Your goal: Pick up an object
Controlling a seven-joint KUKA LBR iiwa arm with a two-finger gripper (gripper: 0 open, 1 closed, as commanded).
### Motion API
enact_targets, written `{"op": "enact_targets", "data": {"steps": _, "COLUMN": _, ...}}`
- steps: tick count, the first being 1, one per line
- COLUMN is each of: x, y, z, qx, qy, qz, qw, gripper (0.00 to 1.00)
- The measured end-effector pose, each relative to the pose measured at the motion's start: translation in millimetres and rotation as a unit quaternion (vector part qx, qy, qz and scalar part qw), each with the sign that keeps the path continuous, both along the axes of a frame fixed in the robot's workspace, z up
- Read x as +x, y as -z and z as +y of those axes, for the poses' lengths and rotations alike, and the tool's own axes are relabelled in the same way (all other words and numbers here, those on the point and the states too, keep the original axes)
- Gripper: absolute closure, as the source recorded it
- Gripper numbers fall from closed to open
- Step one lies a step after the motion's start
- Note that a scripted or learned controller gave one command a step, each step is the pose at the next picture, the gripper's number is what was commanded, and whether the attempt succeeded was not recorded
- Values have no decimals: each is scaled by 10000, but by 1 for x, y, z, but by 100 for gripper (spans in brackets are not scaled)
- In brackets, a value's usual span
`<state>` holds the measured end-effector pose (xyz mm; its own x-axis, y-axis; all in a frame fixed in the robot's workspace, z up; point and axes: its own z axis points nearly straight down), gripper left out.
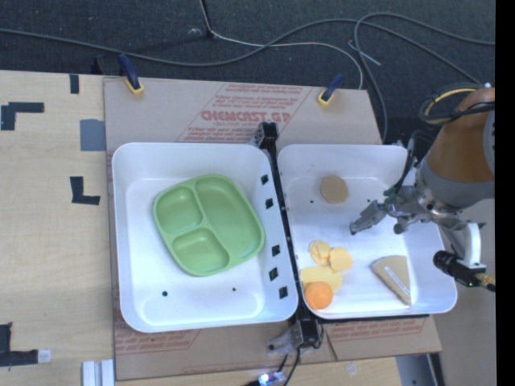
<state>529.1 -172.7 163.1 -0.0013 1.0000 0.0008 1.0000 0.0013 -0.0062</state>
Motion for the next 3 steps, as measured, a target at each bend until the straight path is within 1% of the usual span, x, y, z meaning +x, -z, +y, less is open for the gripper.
{"op": "enact_targets", "data": {"steps": 1, "x": -4, "y": 44, "z": 1, "qx": 0, "qy": 2, "qz": 0, "qw": 10000, "gripper": 0}}
{"op": "enact_targets", "data": {"steps": 2, "x": -3, "y": 32, "z": 2, "qx": 2, "qy": -2, "qz": -14, "qw": 10000, "gripper": 100}}
{"op": "enact_targets", "data": {"steps": 3, "x": -3, "y": -17, "z": -8, "qx": -12, "qy": 9, "qz": -49, "qw": 10000, "gripper": 100}}
